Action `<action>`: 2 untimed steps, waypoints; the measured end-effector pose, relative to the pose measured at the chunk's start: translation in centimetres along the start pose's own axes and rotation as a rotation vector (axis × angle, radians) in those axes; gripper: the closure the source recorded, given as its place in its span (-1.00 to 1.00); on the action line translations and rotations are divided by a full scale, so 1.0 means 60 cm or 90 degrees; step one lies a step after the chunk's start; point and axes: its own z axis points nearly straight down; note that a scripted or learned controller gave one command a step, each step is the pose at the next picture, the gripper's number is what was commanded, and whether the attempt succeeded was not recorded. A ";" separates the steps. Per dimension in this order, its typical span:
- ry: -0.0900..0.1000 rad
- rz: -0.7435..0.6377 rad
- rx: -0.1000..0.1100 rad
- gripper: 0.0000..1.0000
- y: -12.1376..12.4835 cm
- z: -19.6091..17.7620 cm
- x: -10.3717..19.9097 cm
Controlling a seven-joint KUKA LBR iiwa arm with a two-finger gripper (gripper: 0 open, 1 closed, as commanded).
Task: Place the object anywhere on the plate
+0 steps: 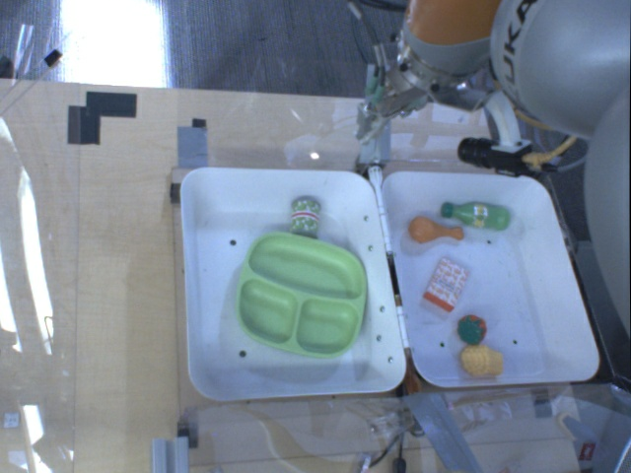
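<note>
A green divided plate [301,294] lies in the left bin [202,264], with nothing on it. Just behind the plate's far rim, a small striped can [306,215] stands upright on the bin floor. My gripper [374,138] hangs above the bins' far edge, over the seam between them, well back from the plate and the can. The right bin [562,284] holds a green bottle [476,215], an orange drumstick-shaped toy [434,230], a red and white carton [446,284], a red and green berry-like toy [472,329] and a yellow lump [481,362].
The grey arm with its orange band [458,8] comes in from the upper right, above the right bin's back corner. A black cable fitting [488,153] sticks out over that bin's far rim. Bare wooden bench [89,264] lies left of the bins.
</note>
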 end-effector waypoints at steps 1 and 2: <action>0.000 0.000 0.000 -1.00 0.000 0.000 0.000; -0.002 -0.002 -0.005 1.00 0.004 -0.019 -0.001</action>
